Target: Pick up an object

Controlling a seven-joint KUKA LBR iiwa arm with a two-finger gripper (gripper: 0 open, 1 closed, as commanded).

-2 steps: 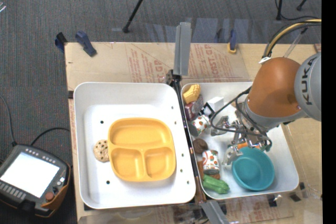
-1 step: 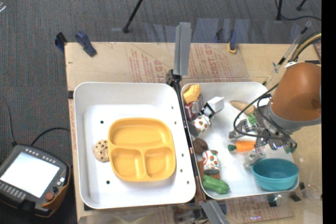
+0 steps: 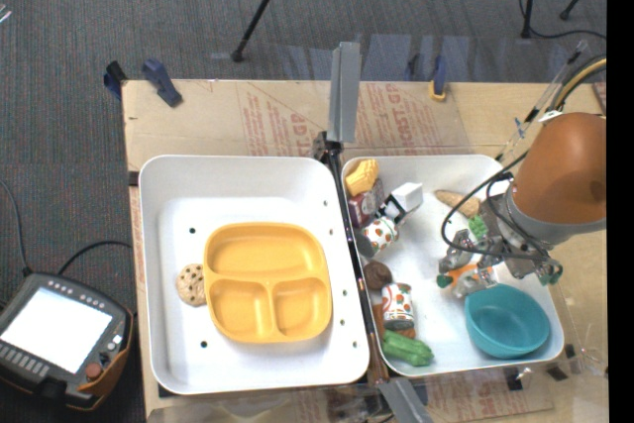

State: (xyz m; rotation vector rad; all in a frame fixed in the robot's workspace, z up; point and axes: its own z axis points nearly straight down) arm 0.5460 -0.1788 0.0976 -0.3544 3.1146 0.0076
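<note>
Reaching in over the right bin (image 3: pixel 555 327), the arm's pincer (image 3: pixel 474 264) sits low among small toys beside the teal bowl (image 3: pixel 507 320); its grip cannot be told. Clutter lines the bin's left wall, leaving open floor mid-bin. A yellow divided tray (image 3: pixel 267 280) and a cookie (image 3: pixel 191 284) occupy the left bin (image 3: pixel 163 213) on the cardboard-topped table (image 3: pixel 218 119).

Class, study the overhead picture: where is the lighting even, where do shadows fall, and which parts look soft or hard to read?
Camera view: lighting is even and diffuse; the white left bin shows no harsh glare; the yellow tray casts a faint shadow; the small items near the arm look soft, and the arm hides the gripper.
</note>
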